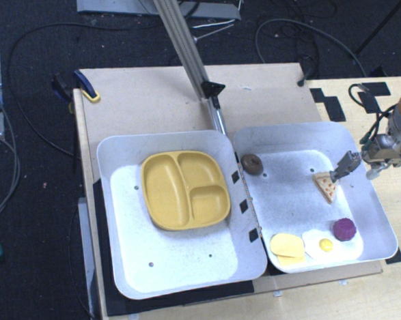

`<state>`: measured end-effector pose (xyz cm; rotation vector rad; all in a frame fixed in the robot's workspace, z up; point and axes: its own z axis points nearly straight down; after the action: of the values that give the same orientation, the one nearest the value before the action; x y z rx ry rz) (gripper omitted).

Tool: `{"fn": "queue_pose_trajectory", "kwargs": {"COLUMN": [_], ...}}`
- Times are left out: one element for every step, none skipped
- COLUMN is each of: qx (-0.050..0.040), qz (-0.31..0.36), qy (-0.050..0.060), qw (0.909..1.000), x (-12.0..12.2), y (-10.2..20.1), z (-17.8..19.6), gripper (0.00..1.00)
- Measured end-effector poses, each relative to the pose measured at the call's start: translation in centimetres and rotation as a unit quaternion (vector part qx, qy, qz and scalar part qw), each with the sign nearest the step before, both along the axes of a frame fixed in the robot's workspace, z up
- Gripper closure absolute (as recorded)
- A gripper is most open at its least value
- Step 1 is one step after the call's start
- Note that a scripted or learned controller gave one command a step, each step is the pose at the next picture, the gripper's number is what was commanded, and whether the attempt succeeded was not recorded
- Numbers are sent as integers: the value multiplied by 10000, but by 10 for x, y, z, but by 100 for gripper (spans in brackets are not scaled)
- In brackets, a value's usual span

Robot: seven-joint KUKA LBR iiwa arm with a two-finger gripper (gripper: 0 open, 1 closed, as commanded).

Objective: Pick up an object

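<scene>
Two shallow white bins (121, 195) sit side by side. In the right one, the grey two-finger gripper (343, 168) touches a triangular pizza-slice toy (326, 187); how wide it stands I cannot tell. A brown doughnut (252, 163) lies well apart.

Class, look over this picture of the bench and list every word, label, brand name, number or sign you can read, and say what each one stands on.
There is no text to read in this view.
The yellow tray carries no lettering.
The white bins bear no print, just small dark marks along the divide between them.
The toy foods, such as the pizza slice and the doughnut, are unmarked.
</scene>
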<state>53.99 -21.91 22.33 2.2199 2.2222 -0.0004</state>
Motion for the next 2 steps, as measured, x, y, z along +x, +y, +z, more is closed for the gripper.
{"fn": "queue_pose_trajectory", "kwargs": {"qx": [7,7], "qz": [13,-15], "qy": [16,21], "qw": [10000,10000], "x": [9,1], "y": [5,-1], "z": [-55,-106], "gripper": [0,0]}}
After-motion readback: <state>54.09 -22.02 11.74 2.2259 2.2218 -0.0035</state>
